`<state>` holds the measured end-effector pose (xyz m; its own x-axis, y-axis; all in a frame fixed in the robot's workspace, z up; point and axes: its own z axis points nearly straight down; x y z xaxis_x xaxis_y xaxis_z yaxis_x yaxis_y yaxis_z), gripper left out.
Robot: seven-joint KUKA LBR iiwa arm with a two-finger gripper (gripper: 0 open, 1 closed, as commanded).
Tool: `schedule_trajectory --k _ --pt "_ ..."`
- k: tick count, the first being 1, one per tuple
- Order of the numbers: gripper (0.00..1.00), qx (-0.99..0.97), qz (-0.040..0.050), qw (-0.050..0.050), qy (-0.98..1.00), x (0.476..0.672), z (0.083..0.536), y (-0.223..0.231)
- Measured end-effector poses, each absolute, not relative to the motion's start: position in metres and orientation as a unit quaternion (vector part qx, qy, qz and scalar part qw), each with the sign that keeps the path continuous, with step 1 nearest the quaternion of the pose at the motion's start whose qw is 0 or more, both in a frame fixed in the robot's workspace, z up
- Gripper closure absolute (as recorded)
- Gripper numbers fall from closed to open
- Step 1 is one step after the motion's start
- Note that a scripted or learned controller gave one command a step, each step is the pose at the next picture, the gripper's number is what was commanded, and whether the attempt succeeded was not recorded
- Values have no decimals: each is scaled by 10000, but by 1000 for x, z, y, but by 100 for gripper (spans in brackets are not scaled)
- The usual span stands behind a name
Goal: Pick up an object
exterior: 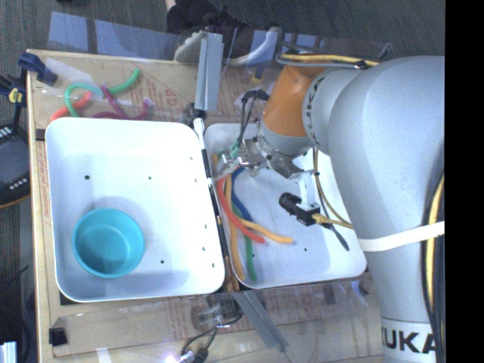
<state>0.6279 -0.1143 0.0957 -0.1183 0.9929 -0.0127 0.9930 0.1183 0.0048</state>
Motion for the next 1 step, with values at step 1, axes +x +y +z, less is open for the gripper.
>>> schedule_trajectory --k 1 --pt "100 6615 -6 2 7500 628 105 -108"
